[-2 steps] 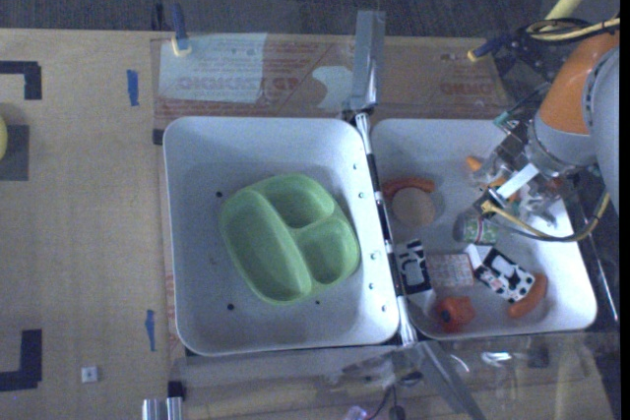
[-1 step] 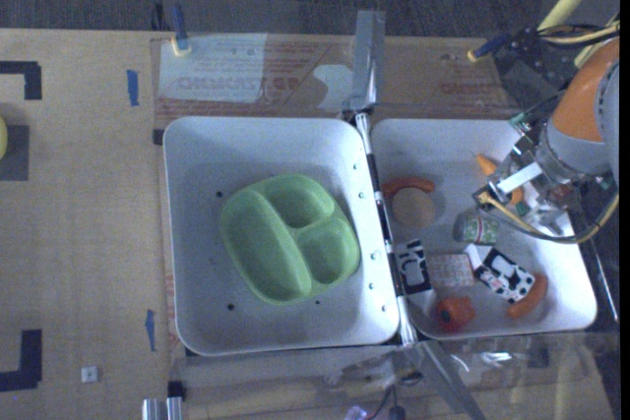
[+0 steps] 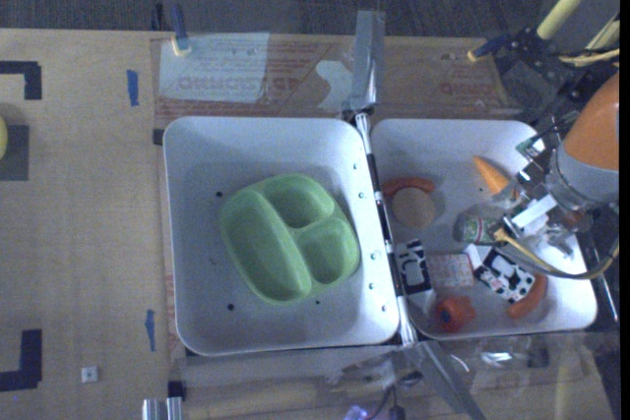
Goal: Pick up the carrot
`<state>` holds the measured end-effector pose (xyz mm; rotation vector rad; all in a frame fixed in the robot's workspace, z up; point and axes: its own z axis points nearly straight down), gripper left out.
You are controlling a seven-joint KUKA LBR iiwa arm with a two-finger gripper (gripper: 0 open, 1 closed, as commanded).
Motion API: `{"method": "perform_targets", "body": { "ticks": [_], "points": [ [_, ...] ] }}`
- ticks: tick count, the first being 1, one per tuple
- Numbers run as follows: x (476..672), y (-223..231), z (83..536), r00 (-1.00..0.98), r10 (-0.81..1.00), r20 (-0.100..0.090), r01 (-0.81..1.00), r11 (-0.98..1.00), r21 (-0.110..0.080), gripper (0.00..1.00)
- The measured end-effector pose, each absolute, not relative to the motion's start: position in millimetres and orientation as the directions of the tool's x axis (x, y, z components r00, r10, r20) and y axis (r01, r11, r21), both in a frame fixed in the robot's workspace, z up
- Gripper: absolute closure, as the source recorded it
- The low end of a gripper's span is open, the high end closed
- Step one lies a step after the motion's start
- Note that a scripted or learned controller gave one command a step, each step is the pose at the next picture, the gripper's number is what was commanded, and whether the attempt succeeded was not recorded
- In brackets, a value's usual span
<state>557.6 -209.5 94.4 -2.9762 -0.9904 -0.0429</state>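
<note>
The carrot [image 3: 489, 174] is a short orange cone lying in the right bin [image 3: 443, 138], near its back right part. My gripper [image 3: 525, 212] hangs over the right side of that bin, just right of and nearer the front than the carrot. Its white and grey wrist parts and a yellow cable cover its tip. The carrot lies apart from the gripper, with nothing on top of it.
The right bin also holds an orange sausage-like ring [image 3: 409, 184], a beige round piece [image 3: 414, 209], a green bottle [image 3: 476, 229], a black-and-white toy [image 3: 506, 275], an orange cup [image 3: 455, 312] and another orange piece [image 3: 529, 299]. A green divided plate [image 3: 288, 238] sits in the left bin [image 3: 197, 152].
</note>
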Motion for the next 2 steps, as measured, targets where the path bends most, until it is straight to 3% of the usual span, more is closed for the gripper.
{"method": "perform_targets", "body": {
  "ticks": [1,2],
  "points": [
    [634.2,-209,80,0.843,0.538,-0.005,0.537,-0.843,-0.039,0.00],
    [586.2,-214,89,0.942,0.334,0.013,0.334,-0.942,-0.008,0.00]
  ]
}}
